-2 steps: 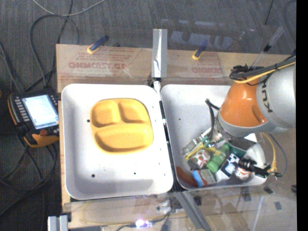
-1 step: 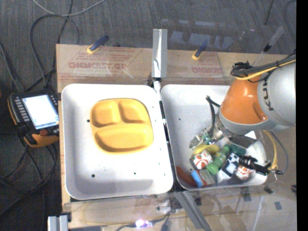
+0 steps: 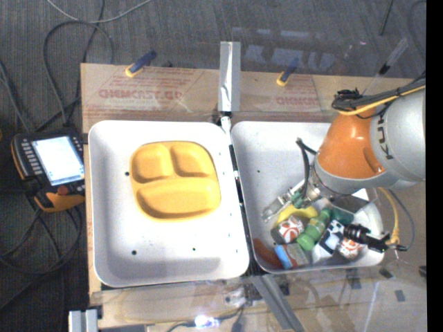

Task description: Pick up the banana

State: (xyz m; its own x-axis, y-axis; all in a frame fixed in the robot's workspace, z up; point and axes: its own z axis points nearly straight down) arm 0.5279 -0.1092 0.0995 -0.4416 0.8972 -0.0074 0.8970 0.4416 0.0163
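Camera view: tool [image 3: 294, 200] low over right bin [image 3: 266, 147] clutter beside banana [image 3: 303, 215]; grip state unclear.

Both bins, left [image 3: 104, 254] and right [image 3: 266, 151], look like smooth white plastic, slightly glossy. Yellow divided tray [image 3: 176, 180] in left bin: matt moulded plastic. Arm [image 3: 387, 144] has smooth grey shell, orange band glossy with highlights. Bench top [image 3: 152, 92] looks like brown cardboard or wood, matt, printed red. Metal strip [image 3: 229, 75] between bins is dull silver. Floor [image 3: 173, 19] is grey carpet, rough weave. Small items in right bin are mostly shiny plastic
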